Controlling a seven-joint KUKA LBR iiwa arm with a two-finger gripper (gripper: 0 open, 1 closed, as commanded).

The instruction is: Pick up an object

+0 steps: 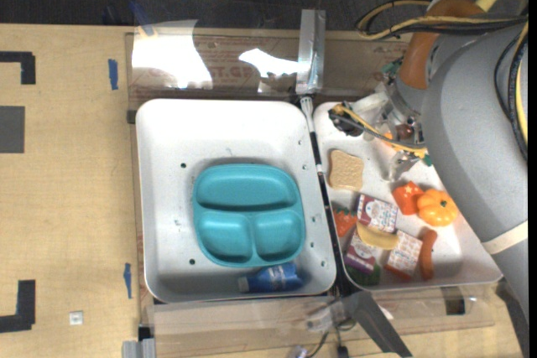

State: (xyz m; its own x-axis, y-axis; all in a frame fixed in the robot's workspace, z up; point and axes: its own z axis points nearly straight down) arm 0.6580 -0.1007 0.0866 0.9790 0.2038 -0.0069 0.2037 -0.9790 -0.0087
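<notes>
- The claw hangs low over the far end of the right bin; cables and the wrist hide its tip, so I cannot tell its state.
- Landmark: the bread, lying flat just nearer than the claw, free on top, so likely the easiest pick.
- Right of the bread sit a tomato and a pumpkin, touching each other.
- Nearer than the bread, cartons crowd together, awkward to separate.
- Left of the bread, in the other bin, a teal tray rests beside a blue bottle.
</notes>
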